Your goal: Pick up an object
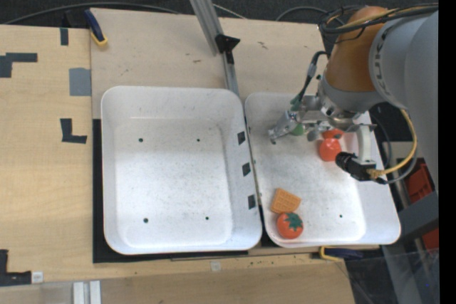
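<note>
**A:** From the camera view, what should you worry about? The gripper [296,126] sits low over the right bin [370,224], near its upper end. Just beside the wrist lies a red-orange round object [329,149], partly covered by the arm's hardware. You could easily knock it aside rather than catch it, since it looks smooth and likely to roll.

**B:** And the other pieces?

**A:** A tan waffle-like square [286,200] and a red tomato-like toy [290,224] lie touching each other near the bin's lower left corner, well apart from the gripper. Reach for either and you might drag its neighbour along or pin it against the wall. The left bin [114,153] carries no risk.

**B:** So what are the jaws doing?

**A:** You can make out metal finger parts pointing left, but I cannot tell whether they are spread or closed; the wrist hides too much. Nothing shows between them, so I would not count anything as held.
</note>
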Action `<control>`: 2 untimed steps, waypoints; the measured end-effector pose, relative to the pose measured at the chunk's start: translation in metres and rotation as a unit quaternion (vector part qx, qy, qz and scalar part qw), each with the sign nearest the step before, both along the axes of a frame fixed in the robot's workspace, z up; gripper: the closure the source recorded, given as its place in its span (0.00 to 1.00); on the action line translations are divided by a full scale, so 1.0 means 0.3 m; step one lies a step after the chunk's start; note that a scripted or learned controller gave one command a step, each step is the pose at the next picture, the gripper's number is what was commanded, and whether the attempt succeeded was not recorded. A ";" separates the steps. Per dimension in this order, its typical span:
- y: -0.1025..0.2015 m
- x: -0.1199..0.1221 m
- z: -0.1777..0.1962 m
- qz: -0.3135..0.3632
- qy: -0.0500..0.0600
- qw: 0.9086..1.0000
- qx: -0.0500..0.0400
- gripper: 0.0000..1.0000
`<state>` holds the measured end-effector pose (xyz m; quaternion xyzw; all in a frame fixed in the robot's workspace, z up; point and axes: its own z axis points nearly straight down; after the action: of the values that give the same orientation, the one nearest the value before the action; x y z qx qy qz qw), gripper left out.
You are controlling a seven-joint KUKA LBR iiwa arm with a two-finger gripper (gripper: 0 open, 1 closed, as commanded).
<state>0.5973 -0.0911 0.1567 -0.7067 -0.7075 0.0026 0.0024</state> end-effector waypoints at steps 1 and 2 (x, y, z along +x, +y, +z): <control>0.006 -0.029 -0.156 0.000 0.000 1.000 0.000 0.00; 0.008 -0.031 -0.231 0.000 -0.002 1.000 0.000 0.00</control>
<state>0.5881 -0.0888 0.0876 -0.7066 -0.7077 0.0013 0.0004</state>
